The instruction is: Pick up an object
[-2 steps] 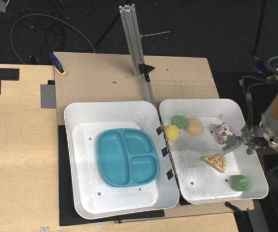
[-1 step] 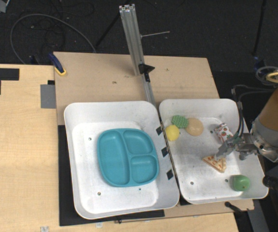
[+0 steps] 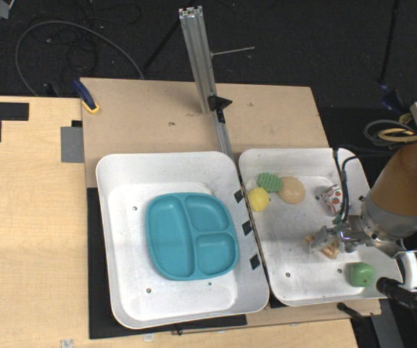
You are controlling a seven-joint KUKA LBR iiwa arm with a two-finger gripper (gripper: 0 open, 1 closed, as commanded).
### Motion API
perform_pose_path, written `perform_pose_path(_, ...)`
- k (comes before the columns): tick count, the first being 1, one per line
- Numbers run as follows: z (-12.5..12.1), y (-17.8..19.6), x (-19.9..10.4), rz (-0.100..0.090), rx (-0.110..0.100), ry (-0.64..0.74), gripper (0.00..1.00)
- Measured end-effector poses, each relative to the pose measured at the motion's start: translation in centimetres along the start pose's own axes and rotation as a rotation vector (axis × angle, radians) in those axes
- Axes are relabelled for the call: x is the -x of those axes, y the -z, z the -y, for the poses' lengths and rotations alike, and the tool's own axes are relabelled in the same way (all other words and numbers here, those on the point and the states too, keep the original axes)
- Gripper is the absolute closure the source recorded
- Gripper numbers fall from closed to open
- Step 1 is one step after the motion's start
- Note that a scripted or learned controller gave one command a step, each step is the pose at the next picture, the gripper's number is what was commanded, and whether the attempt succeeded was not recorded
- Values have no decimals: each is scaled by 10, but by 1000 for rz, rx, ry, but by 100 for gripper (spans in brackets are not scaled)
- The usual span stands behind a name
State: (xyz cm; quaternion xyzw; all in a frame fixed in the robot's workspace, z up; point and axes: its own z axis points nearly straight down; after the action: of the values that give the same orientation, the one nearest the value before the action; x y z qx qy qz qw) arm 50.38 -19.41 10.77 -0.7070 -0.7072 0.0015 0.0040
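Even overhead light, bright on the two white bins [image 3: 121, 281], whose floors glare near washed-out; soft shadow under the teal tray [image 3: 192, 235]; floor behind the worktop [image 3: 19, 216] falls black; overall slightly soft, grainy focus.

Grey arm [image 3: 393, 216] (orange band, black cable)

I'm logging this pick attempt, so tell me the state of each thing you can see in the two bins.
Teal tray: flat in the left bin.
Yellow ball: resting by the right bin's left wall.
Green scrubber: lying beside the tan ball.
Green object: loose near the front right corner.
Pincer: low over a small brown item.
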Motion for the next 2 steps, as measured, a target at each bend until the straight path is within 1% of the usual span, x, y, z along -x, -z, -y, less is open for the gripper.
perform_pose_path(1,-3,-13,1,1,9,-1,0)
perform_pose_path(2,-5,-2,-1,-6,15,-1,100)
